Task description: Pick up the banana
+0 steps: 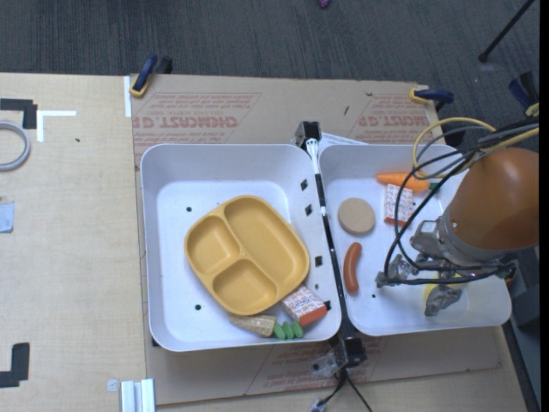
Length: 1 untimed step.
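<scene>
The grey two-finger gripper (443, 299) hangs low near the right white bin's (369, 316) front edge, over a yellow banana (431, 292) sliver; its opening cannot be told.

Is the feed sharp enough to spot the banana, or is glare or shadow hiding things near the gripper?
Camera view: evenly lit, sharp, with soft shadows and no strong glare on the white bins. The arm covers much of the right bin; a yellow sliver by the gripper could be the banana, but it's too hidden to confirm.
</scene>
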Available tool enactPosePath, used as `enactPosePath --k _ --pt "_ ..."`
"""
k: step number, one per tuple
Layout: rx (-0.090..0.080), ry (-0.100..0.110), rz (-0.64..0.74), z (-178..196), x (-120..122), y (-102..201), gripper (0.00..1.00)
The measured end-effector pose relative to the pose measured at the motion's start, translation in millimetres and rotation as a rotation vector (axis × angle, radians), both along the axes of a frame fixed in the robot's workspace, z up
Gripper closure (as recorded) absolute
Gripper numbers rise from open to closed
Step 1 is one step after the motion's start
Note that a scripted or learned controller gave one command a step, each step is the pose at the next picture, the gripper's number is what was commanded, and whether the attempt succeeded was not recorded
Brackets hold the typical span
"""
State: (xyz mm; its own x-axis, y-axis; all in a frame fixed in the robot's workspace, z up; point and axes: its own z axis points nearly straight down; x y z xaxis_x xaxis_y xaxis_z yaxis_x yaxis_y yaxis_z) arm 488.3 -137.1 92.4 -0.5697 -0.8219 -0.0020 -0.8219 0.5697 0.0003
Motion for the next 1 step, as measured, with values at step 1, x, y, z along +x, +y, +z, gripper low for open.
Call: enactPosePath --k 1 --pt "-0.001 -0.003 0.158 21.6 -9.4 -23.8 0.00"
